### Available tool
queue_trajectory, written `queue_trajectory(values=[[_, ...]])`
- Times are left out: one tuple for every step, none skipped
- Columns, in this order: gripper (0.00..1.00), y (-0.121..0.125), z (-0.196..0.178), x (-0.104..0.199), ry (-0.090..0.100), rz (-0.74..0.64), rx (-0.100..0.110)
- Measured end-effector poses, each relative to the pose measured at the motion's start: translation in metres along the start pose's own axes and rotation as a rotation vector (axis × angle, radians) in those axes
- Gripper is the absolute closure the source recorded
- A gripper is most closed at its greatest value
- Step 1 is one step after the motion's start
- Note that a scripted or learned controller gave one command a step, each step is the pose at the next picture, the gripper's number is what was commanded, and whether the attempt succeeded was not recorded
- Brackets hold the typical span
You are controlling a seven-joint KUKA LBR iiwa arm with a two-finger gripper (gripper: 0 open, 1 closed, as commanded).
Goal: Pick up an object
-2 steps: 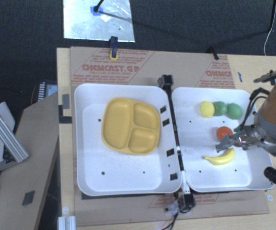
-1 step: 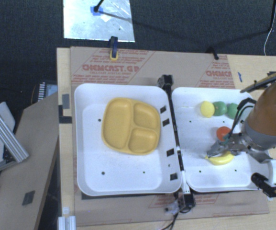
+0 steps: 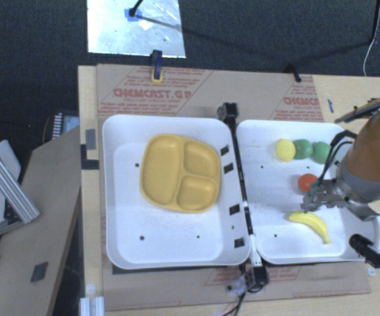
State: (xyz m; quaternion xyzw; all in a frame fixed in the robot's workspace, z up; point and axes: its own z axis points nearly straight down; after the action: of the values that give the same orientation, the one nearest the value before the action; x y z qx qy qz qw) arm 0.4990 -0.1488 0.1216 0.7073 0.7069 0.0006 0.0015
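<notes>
In the right bin [image 3: 269, 242] on the worktop I see my target, the banana [image 3: 311, 224], lying flat near the front wall, with the pincer [image 3: 313, 199] just above its stem end. I cannot tell how the pincer stands from this angle. I judge the banana a light, smooth plastic toy, stiff and a bit slippery, so I would take it across the thick middle of its curve. An orange ball [image 3: 307, 182] sits close behind; 1 yellow tray [image 3: 178, 172] fills the left bin [image 3: 120, 242].
</notes>
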Motion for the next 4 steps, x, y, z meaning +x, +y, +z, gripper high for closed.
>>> queue_trajectory(values=[[1.00, 0.001, -0.064, -0.003, -0.001, -0.004, -0.005], [1.00, 0.000, -0.108, -0.006, -0.001, -0.005, -0.004], [1.00, -0.007, -0.163, -0.004, -0.001, -0.005, -0.005], [1.00, -0.004, -0.146, 0.055, 0.003, -0.010, 0.000]])
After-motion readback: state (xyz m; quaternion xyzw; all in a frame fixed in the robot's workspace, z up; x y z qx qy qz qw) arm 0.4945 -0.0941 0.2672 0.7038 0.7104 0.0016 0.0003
